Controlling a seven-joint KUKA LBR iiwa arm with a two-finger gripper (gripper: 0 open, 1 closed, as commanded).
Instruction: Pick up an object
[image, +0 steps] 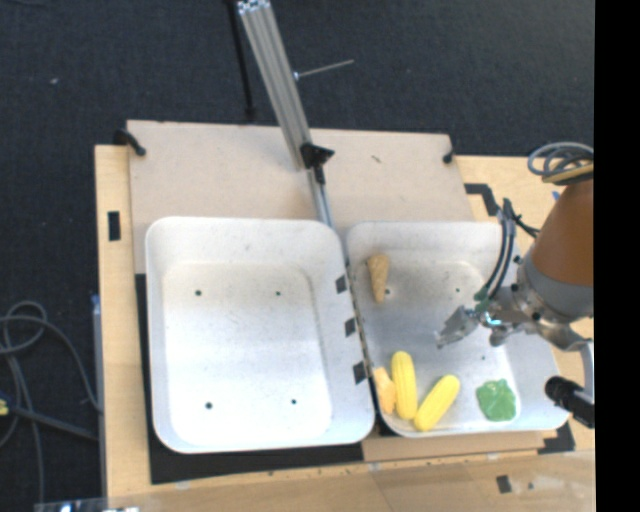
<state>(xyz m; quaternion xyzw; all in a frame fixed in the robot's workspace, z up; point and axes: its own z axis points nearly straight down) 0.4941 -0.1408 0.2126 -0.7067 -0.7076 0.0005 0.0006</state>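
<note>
The right bin (420, 245) holds a tan cone-shaped piece (378, 277) near its left wall. Two yellow corn cobs (403, 384) (437, 402) lie side by side at its front, with a small orange piece (384, 385) to their left. A green lump (496, 400) rests in the front right corner. My gripper (462, 325) hangs over the middle right of this bin, above and to the right of the corn, with nothing visible between its fingers. The arm's orange band (568, 235) rises behind it.
The left bin (245, 235) stands beside the right one, sharing a divider with black clips (350, 325). A slanted aluminium rail (285, 90) runs from the top down to the bins' junction. Cables (30, 350) lie on the dark floor at left.
</note>
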